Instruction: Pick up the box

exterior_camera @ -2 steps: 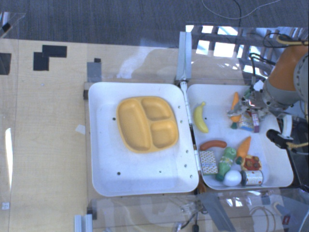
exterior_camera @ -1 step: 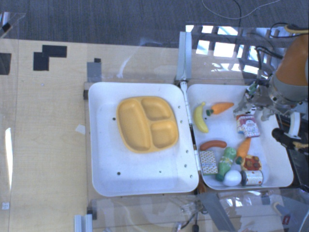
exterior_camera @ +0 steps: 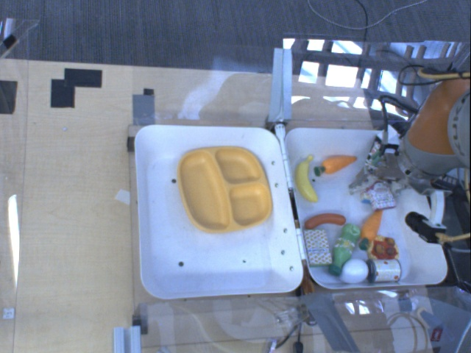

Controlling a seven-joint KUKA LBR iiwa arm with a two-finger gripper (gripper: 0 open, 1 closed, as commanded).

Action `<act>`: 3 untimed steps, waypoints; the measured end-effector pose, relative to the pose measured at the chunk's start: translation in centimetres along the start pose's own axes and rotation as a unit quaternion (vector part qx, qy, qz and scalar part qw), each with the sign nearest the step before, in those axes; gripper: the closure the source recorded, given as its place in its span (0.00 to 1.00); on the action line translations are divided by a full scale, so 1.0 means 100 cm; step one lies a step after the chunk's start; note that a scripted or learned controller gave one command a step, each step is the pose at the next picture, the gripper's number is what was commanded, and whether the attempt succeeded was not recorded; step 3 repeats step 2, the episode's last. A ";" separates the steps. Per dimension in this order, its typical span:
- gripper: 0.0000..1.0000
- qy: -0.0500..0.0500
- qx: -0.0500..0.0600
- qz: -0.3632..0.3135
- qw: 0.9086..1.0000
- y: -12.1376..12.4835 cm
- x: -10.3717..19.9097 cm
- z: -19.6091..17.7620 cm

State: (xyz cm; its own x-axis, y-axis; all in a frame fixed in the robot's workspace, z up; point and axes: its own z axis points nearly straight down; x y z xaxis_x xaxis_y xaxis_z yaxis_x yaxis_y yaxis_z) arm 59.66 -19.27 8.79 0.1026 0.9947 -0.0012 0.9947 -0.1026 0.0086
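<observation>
At the near edge of the right white bin (exterior_camera: 438,274) lie a white egg-shaped ball (exterior_camera: 354,270) and, just beside it, a small tin can on its side with a red label (exterior_camera: 384,269). Just beyond stand a green plastic bottle (exterior_camera: 344,243) and, to its left, the small flat box with a blue-and-white chequered face (exterior_camera: 318,245), lying near the bin's left wall — well apart from the gripper. A red sausage (exterior_camera: 324,220) lies just past the box, and an orange carrot (exterior_camera: 371,225) slants beside the bottle. Farther on, a small red-and-white patterned packet (exterior_camera: 380,196) lies right under the gripper (exterior_camera: 380,169). The grey arm with its orange band (exterior_camera: 436,127) comes in from the right, wrist bent down into the bin's far right part; whether the jaws are parted or closed on anything cannot be told. A yellow banana (exterior_camera: 305,179) and a second orange carrot (exterior_camera: 338,164) lie toward the far side. The left white bin (exterior_camera: 158,219) holds a yellow three-compartment plate (exterior_camera: 224,188)
</observation>
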 end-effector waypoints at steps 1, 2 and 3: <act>1.00 0.000 -0.002 -0.001 1.000 0.002 0.002 -0.012; 1.00 0.000 0.001 -0.052 0.999 0.007 0.021 -0.117; 1.00 0.000 0.001 -0.052 0.999 0.007 0.021 -0.117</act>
